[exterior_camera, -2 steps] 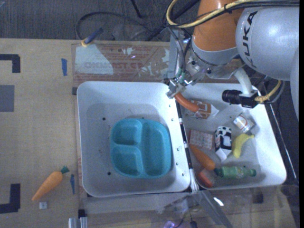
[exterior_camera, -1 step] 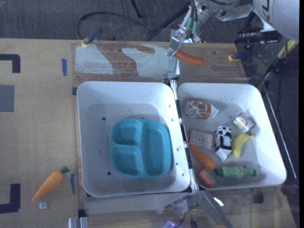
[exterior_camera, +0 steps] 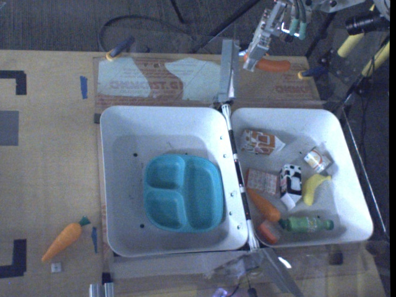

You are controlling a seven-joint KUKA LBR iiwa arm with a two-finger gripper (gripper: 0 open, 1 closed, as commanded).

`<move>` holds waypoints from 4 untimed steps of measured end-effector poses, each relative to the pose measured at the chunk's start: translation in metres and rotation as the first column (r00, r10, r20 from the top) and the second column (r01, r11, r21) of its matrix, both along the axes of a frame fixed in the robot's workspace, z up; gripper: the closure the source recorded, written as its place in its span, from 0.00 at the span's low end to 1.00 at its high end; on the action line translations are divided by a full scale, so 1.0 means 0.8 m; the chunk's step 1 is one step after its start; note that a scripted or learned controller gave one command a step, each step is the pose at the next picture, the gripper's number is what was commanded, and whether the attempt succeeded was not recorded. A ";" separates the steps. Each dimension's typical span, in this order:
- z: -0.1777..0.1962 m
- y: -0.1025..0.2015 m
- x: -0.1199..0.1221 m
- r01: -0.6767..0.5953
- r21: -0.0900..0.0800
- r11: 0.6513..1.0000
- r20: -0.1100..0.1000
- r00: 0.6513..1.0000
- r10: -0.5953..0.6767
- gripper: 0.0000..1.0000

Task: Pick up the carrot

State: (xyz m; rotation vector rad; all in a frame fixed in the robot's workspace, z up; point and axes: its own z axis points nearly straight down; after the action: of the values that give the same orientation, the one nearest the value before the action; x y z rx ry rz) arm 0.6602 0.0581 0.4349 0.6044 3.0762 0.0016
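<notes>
Camera view: carrot (exterior_camera: 273,65) clamped in the gripper (exterior_camera: 252,57), up above the far edge of the right bin (exterior_camera: 346,141).
Fingers closed across its thick end, orange showing on both sides and most of the length sticking out rightward. The grip looks off-centre, so I would lift slowly and straight without wrist swings. A second carrot (exterior_camera: 62,240) lies on the bench at left.

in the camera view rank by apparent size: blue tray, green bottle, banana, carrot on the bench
1. blue tray, by far the largest.
2. green bottle and carrot on the bench look about alike in length, so no ranking between them.
3. banana, the smallest.
</notes>
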 end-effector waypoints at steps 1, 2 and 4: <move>-0.103 0.009 -0.008 0.038 0.001 0.999 -0.006 0.999 -0.038 1.00; -0.230 0.009 -0.005 -0.527 0.001 0.850 -0.004 0.850 0.527 1.00; -0.205 0.011 0.001 -0.524 0.001 0.852 0.010 0.852 0.524 1.00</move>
State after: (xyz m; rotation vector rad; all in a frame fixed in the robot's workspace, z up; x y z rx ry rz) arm 0.6612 0.0671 0.2710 -0.2552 3.1165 0.0128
